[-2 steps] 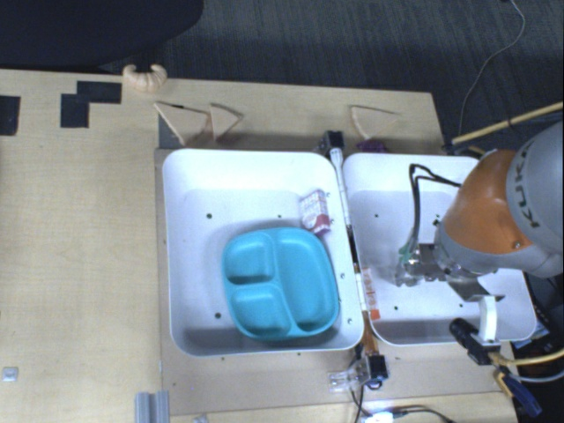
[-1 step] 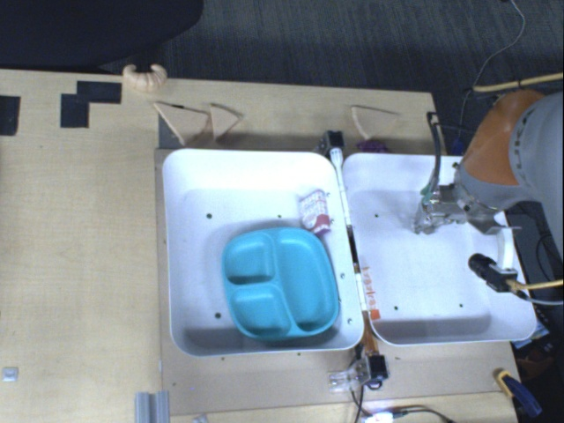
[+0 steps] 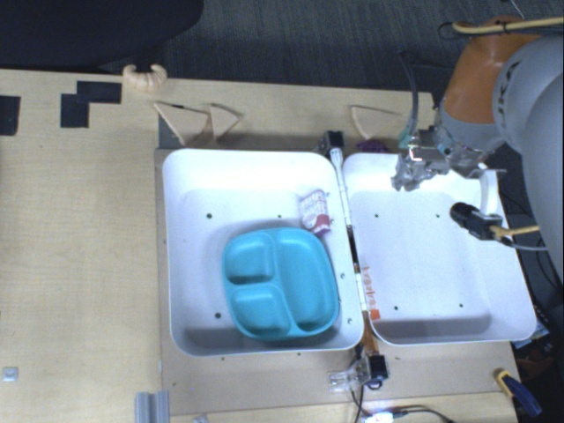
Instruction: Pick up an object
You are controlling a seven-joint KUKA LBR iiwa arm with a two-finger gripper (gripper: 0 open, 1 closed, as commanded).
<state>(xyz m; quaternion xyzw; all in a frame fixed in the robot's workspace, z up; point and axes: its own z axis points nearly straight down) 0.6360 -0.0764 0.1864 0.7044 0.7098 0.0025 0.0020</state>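
Objects available for picking are confined to the left bin (image 3: 189, 236): a blue divided plate (image 3: 280, 282) lying flat toward its near edge and a small white-and-red packet (image 3: 315, 210) set against the plate's far right corner, beside the wall shared with the right bin (image 3: 423, 280). The gripper (image 3: 414, 170) is seen over the far edge of the right bin, well apart from both items; whether the jaws are parted cannot be told, and nothing is seen between them. A missed grasp is judged likely, since the plate lies flat with only a low rim and the packet is crowded by the plate and the bin wall.

Grey arm (image 3: 533, 86), orange band (image 3: 476, 82), metal pincer (image 3: 412, 176)
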